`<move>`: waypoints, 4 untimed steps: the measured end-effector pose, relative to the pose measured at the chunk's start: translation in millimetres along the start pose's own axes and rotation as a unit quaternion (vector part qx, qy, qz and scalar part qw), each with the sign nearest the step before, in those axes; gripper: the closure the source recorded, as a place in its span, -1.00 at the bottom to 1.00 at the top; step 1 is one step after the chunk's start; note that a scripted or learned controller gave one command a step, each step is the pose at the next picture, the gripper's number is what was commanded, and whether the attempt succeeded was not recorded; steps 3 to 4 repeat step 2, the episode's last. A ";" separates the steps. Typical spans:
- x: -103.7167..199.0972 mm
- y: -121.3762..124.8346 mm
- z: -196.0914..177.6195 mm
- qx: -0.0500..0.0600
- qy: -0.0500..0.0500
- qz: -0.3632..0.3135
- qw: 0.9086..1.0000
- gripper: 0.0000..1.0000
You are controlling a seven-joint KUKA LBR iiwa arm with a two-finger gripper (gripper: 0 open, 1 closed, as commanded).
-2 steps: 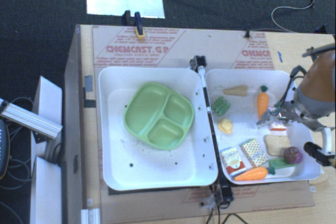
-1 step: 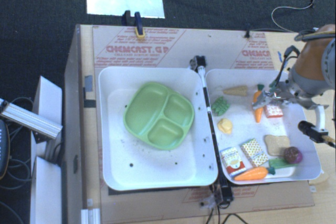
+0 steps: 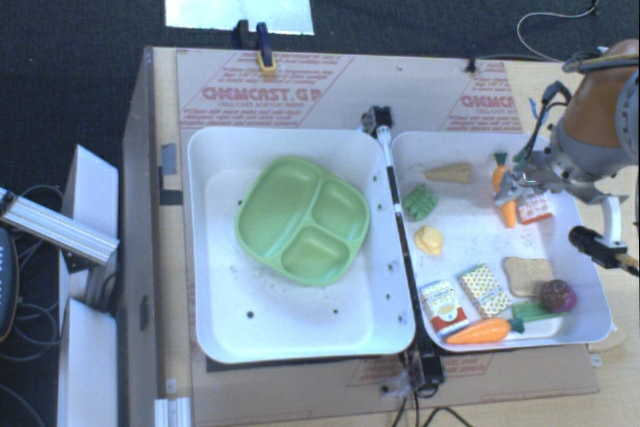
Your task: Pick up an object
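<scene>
End effector [image 3: 512,187] is down in the right bin [image 3: 590,255], right on a small orange piece [image 3: 509,213] by the red-and-white packet [image 3: 536,208]; can't tell its grip; green tray [image 3: 303,219] sits in the left bin [image 3: 215,315].

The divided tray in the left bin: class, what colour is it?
Light green; the divided tray shows plainly in the camera view.

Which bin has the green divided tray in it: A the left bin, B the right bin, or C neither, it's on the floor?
A: the green tray lies in the left bin, while the right bin holds small food toys.
</scene>
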State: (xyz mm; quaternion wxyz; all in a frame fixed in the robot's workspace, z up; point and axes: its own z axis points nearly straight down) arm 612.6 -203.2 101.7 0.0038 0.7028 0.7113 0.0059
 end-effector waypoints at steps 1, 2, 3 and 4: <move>57.8 -61.7 -70.0 0.005 -0.001 0.004 1.000 1.00; 149.7 -123.1 -83.7 0.007 -0.001 0.004 1.000 1.00; 149.7 -123.1 -83.7 0.007 -0.001 0.004 1.000 1.00; 149.7 -123.1 -83.7 0.007 -0.001 0.004 1.000 1.00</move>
